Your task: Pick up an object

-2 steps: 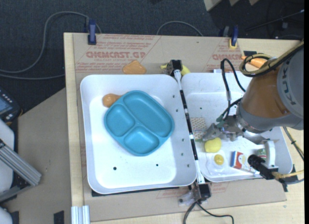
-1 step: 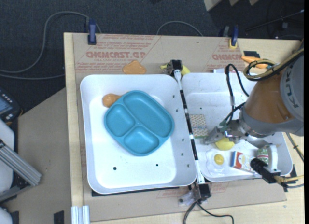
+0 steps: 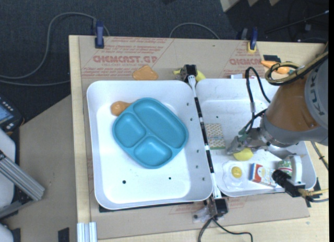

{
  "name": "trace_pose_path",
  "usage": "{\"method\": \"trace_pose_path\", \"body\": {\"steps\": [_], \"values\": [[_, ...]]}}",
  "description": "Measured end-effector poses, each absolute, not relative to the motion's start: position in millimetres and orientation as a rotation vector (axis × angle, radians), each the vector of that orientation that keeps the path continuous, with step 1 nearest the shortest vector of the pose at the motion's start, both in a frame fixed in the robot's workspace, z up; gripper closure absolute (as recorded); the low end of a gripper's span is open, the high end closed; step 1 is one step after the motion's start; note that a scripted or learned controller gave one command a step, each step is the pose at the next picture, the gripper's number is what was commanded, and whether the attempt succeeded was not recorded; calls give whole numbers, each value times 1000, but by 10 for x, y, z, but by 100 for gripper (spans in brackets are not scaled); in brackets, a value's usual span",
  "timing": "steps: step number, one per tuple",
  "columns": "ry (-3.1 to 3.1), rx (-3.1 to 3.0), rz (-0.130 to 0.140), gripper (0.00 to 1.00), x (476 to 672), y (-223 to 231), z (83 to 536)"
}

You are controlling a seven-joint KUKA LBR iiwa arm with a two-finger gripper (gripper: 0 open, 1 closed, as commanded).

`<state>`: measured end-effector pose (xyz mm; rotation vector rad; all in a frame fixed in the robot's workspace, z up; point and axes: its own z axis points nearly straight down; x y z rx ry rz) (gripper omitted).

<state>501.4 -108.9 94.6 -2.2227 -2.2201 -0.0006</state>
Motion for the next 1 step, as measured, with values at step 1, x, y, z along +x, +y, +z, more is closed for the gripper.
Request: {"method": "trace_pose_path", "body": {"steps": [1], "values": [[-2242,-2211,-18,100,5410,67,1905]]}}
